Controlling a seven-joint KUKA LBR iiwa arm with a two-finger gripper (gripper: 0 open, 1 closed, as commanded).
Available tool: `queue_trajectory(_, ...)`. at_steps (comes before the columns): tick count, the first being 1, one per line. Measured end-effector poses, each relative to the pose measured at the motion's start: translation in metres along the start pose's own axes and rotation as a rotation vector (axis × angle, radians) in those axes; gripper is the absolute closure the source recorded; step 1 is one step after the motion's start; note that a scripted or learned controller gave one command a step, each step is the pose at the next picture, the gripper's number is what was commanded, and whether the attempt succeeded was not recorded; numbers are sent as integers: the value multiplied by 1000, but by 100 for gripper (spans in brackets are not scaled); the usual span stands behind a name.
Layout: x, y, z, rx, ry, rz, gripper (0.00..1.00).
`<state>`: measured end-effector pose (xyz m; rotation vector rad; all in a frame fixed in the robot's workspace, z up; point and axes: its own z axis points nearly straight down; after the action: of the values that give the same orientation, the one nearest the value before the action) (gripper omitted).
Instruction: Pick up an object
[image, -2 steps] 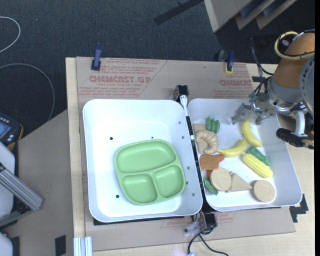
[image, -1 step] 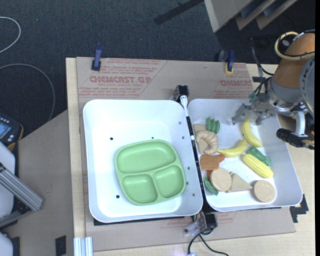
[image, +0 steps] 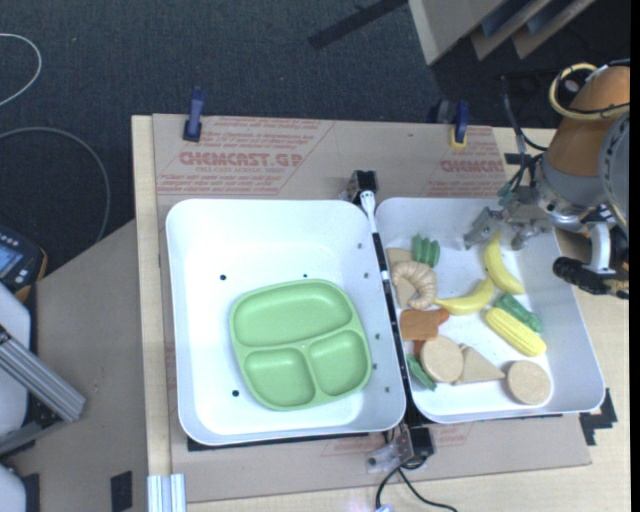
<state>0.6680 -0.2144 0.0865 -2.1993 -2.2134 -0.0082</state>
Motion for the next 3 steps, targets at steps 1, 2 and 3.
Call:
queue_trajectory(1, 200, 2, -101, -24, -11, -10, 0)
queue_trajectory(2, 218, -72, -93, -5, -17, 5, 0)
queue_trajectory(3, 264, -147, -113, -5, -16, 2, 0)
